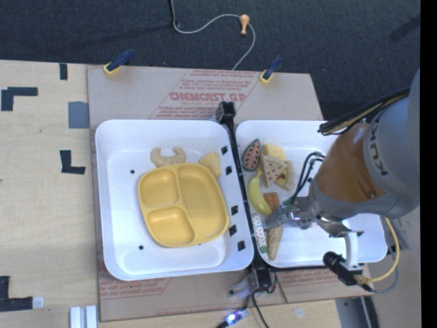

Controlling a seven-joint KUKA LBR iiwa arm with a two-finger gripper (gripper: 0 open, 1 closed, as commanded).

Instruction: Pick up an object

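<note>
Arm [372, 166] is reaching over the right bin [362, 248], its gripper [276, 219] hanging at that bin's left wall above a banana [258, 195], a cone [274, 240] and a watermelon slice [251, 154]; whether it is spread or pinching cannot be told. Left bin [116, 251] is carrying a yellow tray [183, 205] at centre, a small tan piece [168, 156] lying toward its far edge. Best practice, as judged: be centring over one item, clear of neighbours and wall, before descending; cardboard [205, 96] is reading "CHEMCAST GP".

cardboard sheet [205, 94] under bins | blue-yellow clamps [119, 61] [271, 67] | white cord [212, 24]
</note>
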